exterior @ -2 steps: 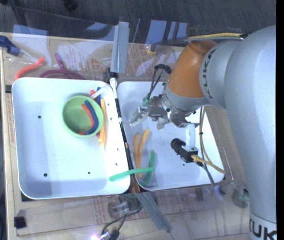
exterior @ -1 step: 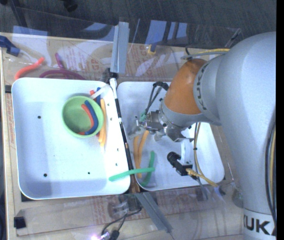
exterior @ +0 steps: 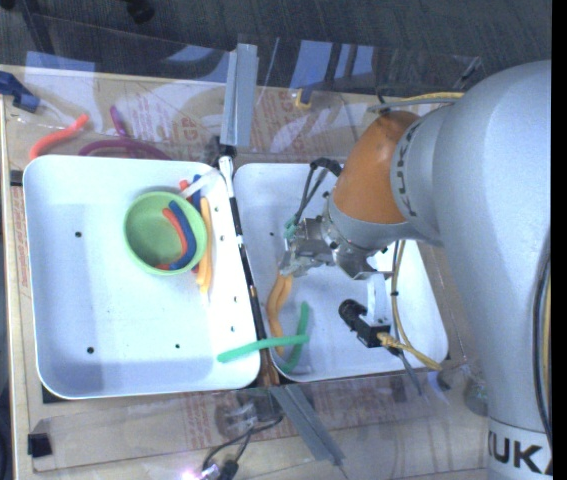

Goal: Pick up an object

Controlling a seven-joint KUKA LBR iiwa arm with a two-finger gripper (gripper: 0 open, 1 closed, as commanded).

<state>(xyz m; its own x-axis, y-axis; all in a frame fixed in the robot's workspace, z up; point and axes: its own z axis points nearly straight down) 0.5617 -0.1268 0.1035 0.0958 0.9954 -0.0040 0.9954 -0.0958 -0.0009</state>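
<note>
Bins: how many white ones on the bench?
2. The left bin holds a green bowl. The right bin sits under the gripper, with a green stick lying across the rims between them. The arm may hide more.

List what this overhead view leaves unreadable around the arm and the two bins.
- Hand, camera view: the wrist above it covers its tips; any grip is unreadable.
- Orange strip: top end runs under the hand.
- Right bin: the arm hides much of the floor.
- Items behind the green bowl in the left bin: overlapped, shapes unclear.
</note>
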